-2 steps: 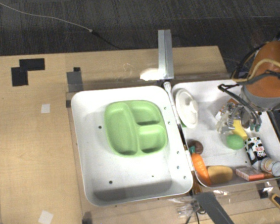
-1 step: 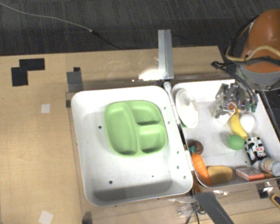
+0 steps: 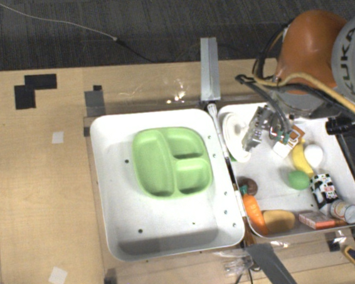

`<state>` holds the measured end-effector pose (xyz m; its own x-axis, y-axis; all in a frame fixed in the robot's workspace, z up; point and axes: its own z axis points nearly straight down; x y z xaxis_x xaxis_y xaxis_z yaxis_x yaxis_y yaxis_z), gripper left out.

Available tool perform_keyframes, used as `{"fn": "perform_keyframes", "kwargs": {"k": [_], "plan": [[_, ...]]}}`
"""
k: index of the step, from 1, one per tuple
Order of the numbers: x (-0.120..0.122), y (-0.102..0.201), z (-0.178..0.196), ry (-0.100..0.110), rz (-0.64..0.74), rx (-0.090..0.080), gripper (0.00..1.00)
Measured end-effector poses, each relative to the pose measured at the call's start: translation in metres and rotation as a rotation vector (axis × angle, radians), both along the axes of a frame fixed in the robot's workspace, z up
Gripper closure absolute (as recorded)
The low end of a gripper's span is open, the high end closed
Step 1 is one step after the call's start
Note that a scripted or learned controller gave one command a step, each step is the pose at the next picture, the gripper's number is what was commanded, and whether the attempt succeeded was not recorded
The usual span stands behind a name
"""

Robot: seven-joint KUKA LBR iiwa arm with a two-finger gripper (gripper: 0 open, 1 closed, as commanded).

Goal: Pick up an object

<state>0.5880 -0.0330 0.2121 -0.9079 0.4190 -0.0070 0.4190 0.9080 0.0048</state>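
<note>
Approach step: claw (image 3: 259,129) low in the right bin (image 3: 346,152), grip state impossible to tell, nothing visibly held; next, settling on the nearby banana (image 3: 300,157) and closing.

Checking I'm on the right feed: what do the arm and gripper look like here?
The arm is grey with a rounded orange section above the wrist and dark lettering reading KUKA on its casing. Black cables loop beside the orange part. The gripper is a small metallic grey assembly.
</note>
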Motion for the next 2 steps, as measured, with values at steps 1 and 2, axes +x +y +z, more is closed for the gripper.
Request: {"fn": "perform_keyframes", "kwargs": {"k": [1, 2], "plan": [[0.075, -0.048, 0.021, -0.003, 0.254, -0.005, 1.00], [0.026, -0.165, 0.070, -0.004, 0.443, -0.012, 1.00]]}}
